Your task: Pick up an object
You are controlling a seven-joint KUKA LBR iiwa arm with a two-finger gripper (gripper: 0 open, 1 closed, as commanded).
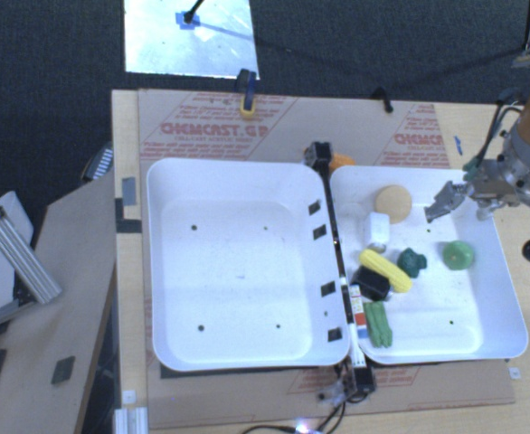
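End effector (pixel 441 202), grip state unclear, hovers over the right bin (pixel 500 328) on a cardboard-covered bench (pixel 211 120).

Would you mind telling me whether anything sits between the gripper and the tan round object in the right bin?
Nothing visible does. The gripper hangs just right of the tan round object, with bare bin floor between them. The white block, yellow piece and green ball lie nearer the camera, off that line.
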